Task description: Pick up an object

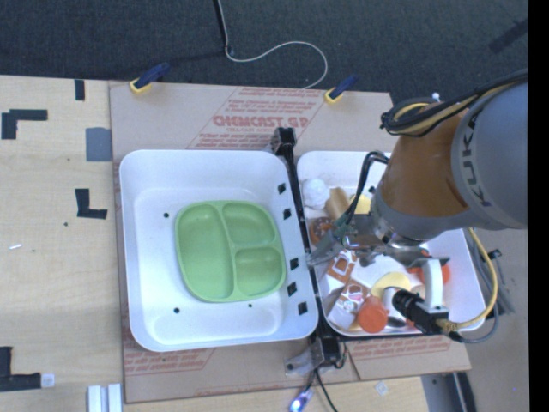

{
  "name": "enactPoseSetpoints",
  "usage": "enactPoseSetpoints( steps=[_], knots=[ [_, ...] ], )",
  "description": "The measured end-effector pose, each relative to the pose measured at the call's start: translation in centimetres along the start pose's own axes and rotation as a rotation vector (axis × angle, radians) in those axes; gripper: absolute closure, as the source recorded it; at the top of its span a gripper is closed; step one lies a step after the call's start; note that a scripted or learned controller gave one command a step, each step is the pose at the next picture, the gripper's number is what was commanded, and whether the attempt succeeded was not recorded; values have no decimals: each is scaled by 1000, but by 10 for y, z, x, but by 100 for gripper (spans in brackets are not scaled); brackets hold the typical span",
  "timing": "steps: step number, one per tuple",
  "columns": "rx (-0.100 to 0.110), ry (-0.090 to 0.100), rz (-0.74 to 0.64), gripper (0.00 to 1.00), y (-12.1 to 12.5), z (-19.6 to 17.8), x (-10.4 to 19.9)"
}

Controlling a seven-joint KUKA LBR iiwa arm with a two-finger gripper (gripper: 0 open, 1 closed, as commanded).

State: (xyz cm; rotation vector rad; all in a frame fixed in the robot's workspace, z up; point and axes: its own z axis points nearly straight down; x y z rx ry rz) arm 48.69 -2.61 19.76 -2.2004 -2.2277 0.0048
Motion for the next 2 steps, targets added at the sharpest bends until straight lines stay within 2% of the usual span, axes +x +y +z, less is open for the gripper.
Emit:
enactPoseSetpoints(
  steps=[1,2],
  knots=[
    [-17,-4,7,0,-3,-97,22],
    [-10,-4,6,0,-4,-123,56]
  ],
)
